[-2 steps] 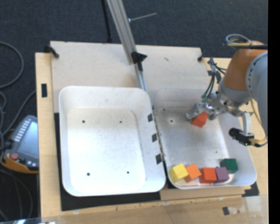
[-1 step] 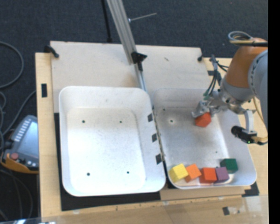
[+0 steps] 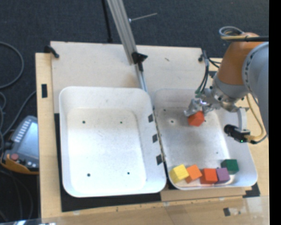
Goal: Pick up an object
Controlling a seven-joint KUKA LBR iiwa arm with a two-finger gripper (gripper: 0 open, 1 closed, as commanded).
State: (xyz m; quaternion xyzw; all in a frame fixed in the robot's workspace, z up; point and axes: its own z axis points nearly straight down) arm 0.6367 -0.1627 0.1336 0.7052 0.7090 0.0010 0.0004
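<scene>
- sitting nearest the camera, well below the pincer [image 3: 195,110], a row of small blocks lines the near wall of the right bin [image 3: 215,144]: a yellow block [image 3: 180,172], an orange block [image 3: 194,172], a red-orange block [image 3: 209,176], a purple block [image 3: 223,174] and, just behind them, a green block [image 3: 231,165].
- to the pincer's far left lies the left bin [image 3: 107,139], its floor bare apart from a few dark dots.
- the thing that matters sits right at the pincer: a red block [image 3: 196,119], directly beneath the metal tips and seemingly touching them.
- it looks as though the pincer is clenched on the red block, the block showing just under its tips, though the slanted view makes the grip hard to confirm.
- the block is roughly cubic, so no long axis constrains the approach; judging from this, the coming move turns on a straight lift.
- risk, as a judgement: a shallow hold could let the block slip.
- farther off, the grey arm with its orange band [image 3: 234,64] reaches in from the right, above the bench [image 3: 98,64].
</scene>
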